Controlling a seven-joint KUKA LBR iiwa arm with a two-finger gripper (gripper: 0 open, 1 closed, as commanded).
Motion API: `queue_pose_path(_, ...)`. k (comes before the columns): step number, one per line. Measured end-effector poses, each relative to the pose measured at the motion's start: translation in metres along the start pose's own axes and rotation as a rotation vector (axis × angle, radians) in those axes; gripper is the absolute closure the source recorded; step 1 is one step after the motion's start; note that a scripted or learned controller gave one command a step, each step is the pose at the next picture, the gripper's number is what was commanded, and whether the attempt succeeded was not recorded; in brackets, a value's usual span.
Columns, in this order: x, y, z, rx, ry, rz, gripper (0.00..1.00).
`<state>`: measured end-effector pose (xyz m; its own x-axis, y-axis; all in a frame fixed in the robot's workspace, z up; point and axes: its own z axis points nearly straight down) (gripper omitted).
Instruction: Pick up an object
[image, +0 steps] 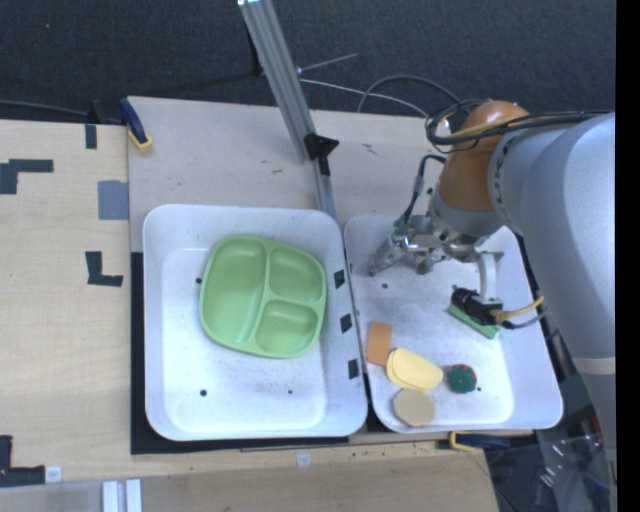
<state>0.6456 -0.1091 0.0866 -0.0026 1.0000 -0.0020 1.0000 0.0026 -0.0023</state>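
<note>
Hovering over the right bin (520, 395), the hand (400, 255) spreads its fingers, gripping nothing. An orange block (378, 343) and yellow piece (414, 369) lie nearby.

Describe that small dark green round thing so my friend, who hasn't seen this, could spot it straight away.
Look at the right-hand white bin, the one the grey arm reaches over. Near its front edge sits a cluster of small items: an orange block, a yellow piece and a tan disc. The green ball lies just right of the yellow piece, the only dark, teal-green thing there.
</note>
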Motion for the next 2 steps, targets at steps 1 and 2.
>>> queue_pose_path(1,0.001,0.000,-0.012,0.000,0.002,-0.001,1.00)
queue_pose_path(2,0.009,0.002,-0.072,-0.007,0.002,0.000,1.00)
